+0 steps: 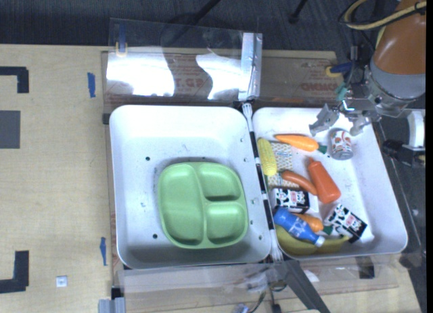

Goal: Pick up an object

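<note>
Banana [301, 245] at right bin's [385, 190] near edge; end effector [342, 119] with fingers spread wide, empty, over small can [341, 144].

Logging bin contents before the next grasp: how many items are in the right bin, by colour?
Right bin:
Orange: 4 (carrot, bottle, sausage-like piece, small piece)
Yellow: 2 (corn, banana)
Blue: 1 (bottle)
Black-and-white: 2 (cartons)
White-and-red: 1 (cup)
Total: 10
</note>
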Available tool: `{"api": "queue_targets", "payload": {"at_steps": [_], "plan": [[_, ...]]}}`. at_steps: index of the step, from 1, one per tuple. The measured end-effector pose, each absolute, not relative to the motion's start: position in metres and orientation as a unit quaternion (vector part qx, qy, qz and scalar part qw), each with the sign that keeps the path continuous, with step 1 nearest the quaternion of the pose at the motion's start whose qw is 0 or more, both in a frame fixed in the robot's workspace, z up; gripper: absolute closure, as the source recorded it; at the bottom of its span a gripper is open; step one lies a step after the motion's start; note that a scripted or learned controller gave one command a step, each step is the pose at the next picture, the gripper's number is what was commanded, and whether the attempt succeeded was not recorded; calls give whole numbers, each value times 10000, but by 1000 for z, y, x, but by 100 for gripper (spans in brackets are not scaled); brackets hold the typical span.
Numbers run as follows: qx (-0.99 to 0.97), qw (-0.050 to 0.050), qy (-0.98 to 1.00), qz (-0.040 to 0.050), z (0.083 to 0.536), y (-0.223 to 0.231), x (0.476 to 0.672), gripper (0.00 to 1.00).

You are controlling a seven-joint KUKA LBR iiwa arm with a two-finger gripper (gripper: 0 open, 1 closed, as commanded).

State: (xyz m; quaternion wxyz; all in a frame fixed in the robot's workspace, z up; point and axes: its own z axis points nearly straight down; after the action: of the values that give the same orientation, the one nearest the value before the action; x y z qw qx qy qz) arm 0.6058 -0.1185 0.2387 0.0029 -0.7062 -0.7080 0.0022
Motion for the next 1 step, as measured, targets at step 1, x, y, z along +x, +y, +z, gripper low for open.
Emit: {"api": "queue_targets", "payload": {"at_steps": [1], "plan": [[-6361,0,-7716,7,230,-120,626,0]]}}
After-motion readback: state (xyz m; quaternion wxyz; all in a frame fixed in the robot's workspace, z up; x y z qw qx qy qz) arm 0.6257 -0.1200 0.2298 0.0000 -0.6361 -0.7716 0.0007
